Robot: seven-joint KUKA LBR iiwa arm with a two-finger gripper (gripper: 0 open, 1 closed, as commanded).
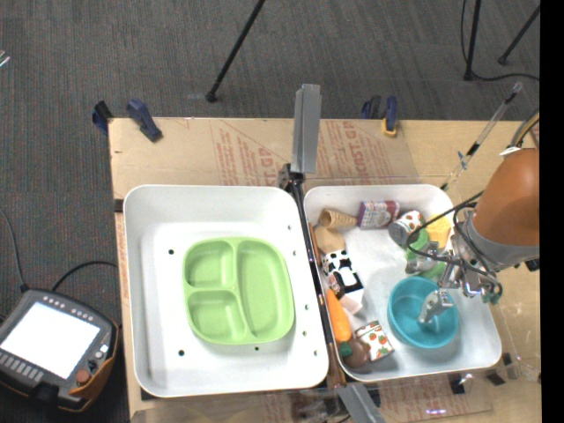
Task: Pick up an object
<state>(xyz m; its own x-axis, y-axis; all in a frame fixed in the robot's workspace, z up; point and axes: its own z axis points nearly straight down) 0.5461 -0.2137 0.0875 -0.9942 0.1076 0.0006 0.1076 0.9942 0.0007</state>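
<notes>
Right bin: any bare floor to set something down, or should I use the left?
The right bin is crowded: toys line its left wall, the teal bowl sits under the tool. One bare strip lies between them. The left bin offers white floor around the green divided plate.

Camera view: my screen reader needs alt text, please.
The gripper hangs over a teal bowl in the right bin, amid small toys. A green divided plate lies in the left bin.

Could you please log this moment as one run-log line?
gripper: over blue bowl, right bin | held: nothing visible | green tray: left bin | carrot: right bin, untouched
</notes>
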